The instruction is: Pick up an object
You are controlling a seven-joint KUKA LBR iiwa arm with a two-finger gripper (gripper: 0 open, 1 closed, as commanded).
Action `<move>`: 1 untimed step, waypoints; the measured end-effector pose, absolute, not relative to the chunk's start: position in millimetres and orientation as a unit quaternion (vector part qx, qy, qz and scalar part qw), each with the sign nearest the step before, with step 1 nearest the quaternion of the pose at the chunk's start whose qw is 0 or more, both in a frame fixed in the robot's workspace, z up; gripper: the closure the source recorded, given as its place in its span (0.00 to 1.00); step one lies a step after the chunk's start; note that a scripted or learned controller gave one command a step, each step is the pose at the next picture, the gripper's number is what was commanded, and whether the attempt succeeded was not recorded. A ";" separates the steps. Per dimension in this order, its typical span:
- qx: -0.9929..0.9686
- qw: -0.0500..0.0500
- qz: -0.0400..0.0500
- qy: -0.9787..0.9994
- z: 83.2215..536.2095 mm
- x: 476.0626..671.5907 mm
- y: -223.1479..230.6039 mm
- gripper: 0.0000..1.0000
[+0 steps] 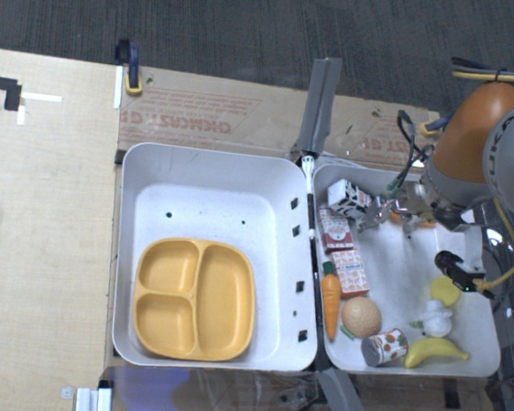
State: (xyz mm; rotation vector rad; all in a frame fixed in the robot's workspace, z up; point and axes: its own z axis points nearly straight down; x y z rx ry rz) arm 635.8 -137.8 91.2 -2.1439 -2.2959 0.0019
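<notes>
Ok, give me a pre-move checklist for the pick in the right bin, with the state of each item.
1. Gripper over the right bin: ok.
2. Finger opening: cannot tell, wrist and cables cover it.
3. Anything already held: cannot tell.
4. Nearest target, the black-and-white carton, lying just left of the gripper: ok.
5. Other picks free of the arm, carrot, banana, can: ok.
6. Left bin holds the yellow divided plate, away from the arm: ok.

One fixed camera looks down at a slant on both bins (134, 232) from above.
</notes>
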 end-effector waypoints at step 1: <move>-0.726 0.000 0.001 -0.688 206.1 598.7 -186.1 0.00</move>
